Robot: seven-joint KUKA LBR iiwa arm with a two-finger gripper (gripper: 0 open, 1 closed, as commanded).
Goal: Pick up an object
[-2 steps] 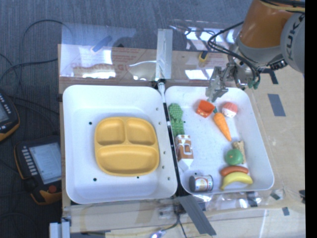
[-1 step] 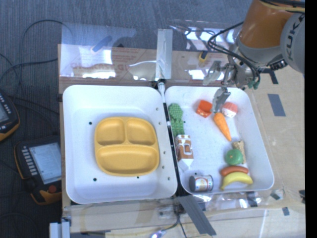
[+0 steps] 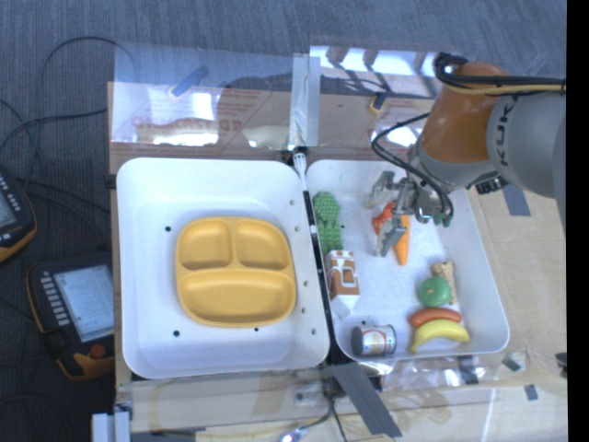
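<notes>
The carrot [image 3: 398,239] lies in the right bin [image 3: 488,274], orange with a reddish end, pointing down and slightly tilted. My hand [image 3: 398,217] is right over it, touching or nearly touching its upper end; I cannot tell whether my fingers are released or clenched, or whether the carrot sits between them. Left of the carrot, along the bin's left wall, lies a green corn-like toy [image 3: 326,211], and below that a brown-and-white box [image 3: 342,273]. Below and right of the carrot sits a green ball [image 3: 435,291] with a tan piece [image 3: 446,271] just above it. Further down lie a red sausage [image 3: 434,317] and a banana [image 3: 439,333], touching. A can [image 3: 376,341] lies on its side near the bottom edge. Well left of the carrot, the left bin [image 3: 147,339] holds a yellow tray [image 3: 236,270]
</notes>
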